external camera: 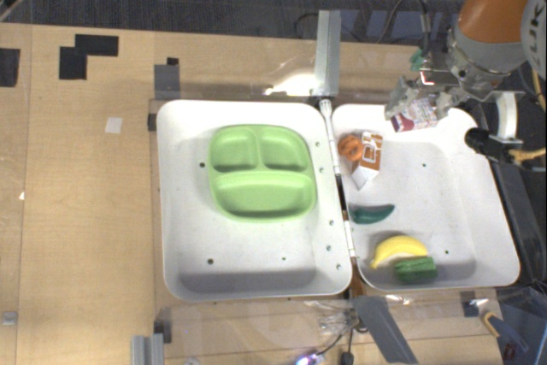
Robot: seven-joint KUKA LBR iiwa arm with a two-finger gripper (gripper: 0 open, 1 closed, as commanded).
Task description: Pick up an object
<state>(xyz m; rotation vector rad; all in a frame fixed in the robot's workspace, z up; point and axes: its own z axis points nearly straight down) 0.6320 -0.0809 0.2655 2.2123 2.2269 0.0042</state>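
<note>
nearest the camera, at about five o'clock in the right bin (504,269), a yellow banana (398,248) lies touching a dark green vegetable (416,269). just beyond them a dark green pepper (372,214) rests by the divider, and farther on at eleven o'clock sits an orange and white packet (362,151). the left bin (184,269) holds a green divided plate (261,170) near its middle. farthest off, at one o'clock over the right bin's back edge, my gripper (420,103) is closed on a small white and dark red carton (416,113), raised above the bin floor
</note>
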